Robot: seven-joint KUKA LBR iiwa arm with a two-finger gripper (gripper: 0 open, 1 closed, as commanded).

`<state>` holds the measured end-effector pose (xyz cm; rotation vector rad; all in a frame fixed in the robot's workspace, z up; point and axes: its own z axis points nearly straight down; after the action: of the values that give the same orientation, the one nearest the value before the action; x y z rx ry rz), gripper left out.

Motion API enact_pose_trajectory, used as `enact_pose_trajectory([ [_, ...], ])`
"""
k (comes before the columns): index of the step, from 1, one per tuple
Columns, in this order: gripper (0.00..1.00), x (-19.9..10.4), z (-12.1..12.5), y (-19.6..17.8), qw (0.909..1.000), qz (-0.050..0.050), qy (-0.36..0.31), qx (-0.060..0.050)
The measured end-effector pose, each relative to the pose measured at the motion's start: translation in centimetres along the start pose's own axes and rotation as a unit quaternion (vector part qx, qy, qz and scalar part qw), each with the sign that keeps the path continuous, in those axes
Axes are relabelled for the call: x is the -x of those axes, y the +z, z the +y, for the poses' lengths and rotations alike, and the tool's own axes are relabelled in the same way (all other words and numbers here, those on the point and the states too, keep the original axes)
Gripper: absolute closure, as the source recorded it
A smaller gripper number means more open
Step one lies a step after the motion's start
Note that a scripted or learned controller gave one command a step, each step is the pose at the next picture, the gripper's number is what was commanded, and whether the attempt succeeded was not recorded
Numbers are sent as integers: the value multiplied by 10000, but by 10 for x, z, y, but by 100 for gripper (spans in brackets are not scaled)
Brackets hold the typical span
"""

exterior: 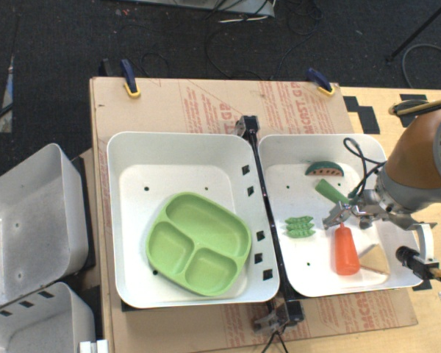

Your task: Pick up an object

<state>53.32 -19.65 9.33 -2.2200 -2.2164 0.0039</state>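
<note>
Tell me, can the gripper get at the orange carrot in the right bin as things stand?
Probably yes. The gripper hangs right above the carrot's top end in the right bin, with nothing lying over it. The tan wedge beside it and the green pea pods leave room on both sides.

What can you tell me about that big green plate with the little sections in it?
The green plate is a light lime green tray that looks like smooth plastic. It has rounded corners and three sunken sections: one long one along the top and two smaller ones below. It lies flat, right way up and turned at a slant, on the floor of the left white bin. Nothing sits in it.
</note>
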Motion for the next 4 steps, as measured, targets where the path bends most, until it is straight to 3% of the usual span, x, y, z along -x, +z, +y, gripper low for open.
enact_pose_trajectory([
  [1,100,0,2,-14,10000,-10,1,32],
  [3,100,-2,9,-118,10000,-20,-26,54],
  [4,100,-2,10,-116,10000,-13,-25,34],
])
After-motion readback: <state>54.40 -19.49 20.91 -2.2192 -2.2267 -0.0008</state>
